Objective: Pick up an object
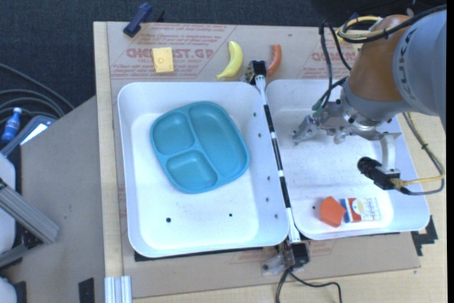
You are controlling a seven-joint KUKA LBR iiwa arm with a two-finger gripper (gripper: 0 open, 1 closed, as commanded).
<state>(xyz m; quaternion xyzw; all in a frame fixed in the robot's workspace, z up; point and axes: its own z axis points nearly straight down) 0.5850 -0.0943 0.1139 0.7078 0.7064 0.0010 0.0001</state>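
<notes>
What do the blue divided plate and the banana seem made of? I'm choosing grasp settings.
Blue divided plate: likely moulded plastic, smooth with a soft sheen and rounded compartment ridges. Banana: probably a plastic toy, uniformly yellow and glossy, though too small to be sure.

Bright even overhead light, soft shadows, slight blur

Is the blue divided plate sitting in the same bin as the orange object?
No. The blue divided plate lies in the left bin, while the orange object lies in the right bin.
</notes>
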